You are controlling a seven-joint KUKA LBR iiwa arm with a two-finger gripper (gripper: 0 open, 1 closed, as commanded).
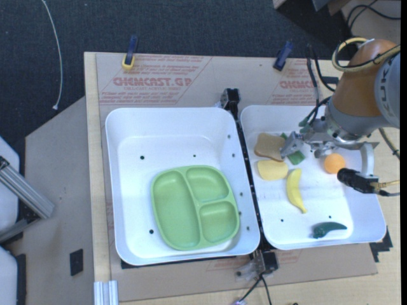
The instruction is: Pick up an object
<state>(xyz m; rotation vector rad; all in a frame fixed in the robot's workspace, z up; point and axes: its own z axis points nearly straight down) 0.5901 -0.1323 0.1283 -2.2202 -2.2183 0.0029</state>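
Dark carpet surrounds the bench, and on its protective board I see two white bins side by side: the left bin (pixel 121 129) carries a green divided plate (pixel 194 206), the right bin (pixel 372 218) carries the pickable items. From my seat, the gripper (pixel 294 146) sits low over the far-left part of the right bin, just beside a tan bread slice (pixel 268 146) and above a small green piece (pixel 296 158) that it partly covers. Whether its claw is spread or pressed together I cannot tell; the metal parts blur together at this slant. Nothing is visibly pinched. A pale yellow wedge (pixel 272 169) lies just below the bread, a banana (pixel 294 190) beside that, an orange ball (pixel 334 163) under the wrist, and a dark teal pepper (pixel 329 229) near the front rim. I judge the pick as not yet done: everything rests on the bin floor, so closing and lifting remain.
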